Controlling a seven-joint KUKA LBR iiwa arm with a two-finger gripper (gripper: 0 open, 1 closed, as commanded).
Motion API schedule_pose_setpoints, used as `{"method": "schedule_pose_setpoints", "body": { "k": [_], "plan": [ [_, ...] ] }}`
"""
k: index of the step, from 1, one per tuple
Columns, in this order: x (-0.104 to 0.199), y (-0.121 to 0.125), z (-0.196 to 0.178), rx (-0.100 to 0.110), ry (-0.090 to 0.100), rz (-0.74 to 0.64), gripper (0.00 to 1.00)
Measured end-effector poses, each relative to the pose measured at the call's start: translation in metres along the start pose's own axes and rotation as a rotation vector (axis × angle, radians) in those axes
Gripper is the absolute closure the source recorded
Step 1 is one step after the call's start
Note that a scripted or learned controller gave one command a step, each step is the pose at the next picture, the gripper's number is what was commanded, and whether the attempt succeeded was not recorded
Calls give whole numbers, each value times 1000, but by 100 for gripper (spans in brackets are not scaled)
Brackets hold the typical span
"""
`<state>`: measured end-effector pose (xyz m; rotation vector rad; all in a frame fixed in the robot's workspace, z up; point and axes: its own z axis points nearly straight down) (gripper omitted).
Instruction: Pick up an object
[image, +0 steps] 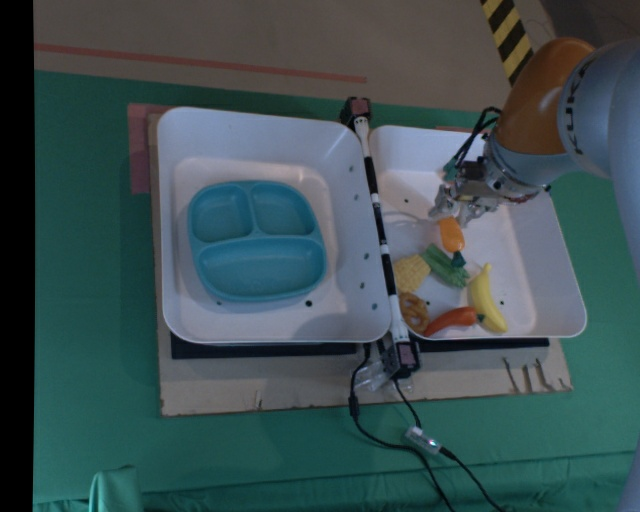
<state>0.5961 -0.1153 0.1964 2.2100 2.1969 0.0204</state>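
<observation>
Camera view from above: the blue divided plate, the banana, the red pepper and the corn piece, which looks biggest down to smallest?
1. Blue divided plate, far the largest.
2. Banana and red pepper: they look about alike in length, so I won't rank them.
3. Corn piece, the smallest.

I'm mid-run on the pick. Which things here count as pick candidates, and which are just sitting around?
For the job:
gripper
orange piece, just below it
banana
corn
green vegetable
red pepper
pretzel
right bin, holding them

Just lying about:
teal divided plate
left bin
cable in front of the bins
</observation>
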Motion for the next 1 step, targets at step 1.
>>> {"method": "schedule_pose_setpoints", "body": {
  "k": [1],
  "plan": [
    [18,-4,-99,25,7,-4,100]
  ]
}}
